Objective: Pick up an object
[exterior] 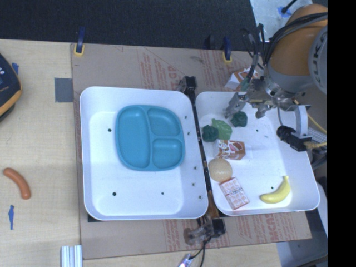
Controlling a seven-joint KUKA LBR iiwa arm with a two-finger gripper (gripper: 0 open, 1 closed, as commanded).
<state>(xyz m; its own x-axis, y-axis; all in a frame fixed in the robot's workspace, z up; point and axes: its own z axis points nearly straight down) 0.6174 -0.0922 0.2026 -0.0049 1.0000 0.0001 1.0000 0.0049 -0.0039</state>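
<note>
Camera view, read left to right. Far left of frame: orange sausage (17, 182) on the bare bench, long axis slanting from upper left to lower right, well apart from both bins. Left bin (92, 149): blue divided plate (149, 137) in its upper middle, white floor open along the lower and left sides. Brown board under the bins printed in red; lettering too small to read. Right bin (300, 166), contents crowded toward its left wall: green broccoli piece (210, 132) touching a lighter green leafy piece (222, 128); below them a red-and-white packet (231, 148), print unreadable; then a pale round bun (220, 169); then a second printed packet (234, 193), also illegible. Dark green lump (240, 119) at upper centre, just beside the gripper (248, 105); fingers spread apart, nothing between them. Yellow banana (277, 192) at lower right, long axis rising toward the right, near the bin's lower rim. Open floor across the bin's middle and right.
</note>
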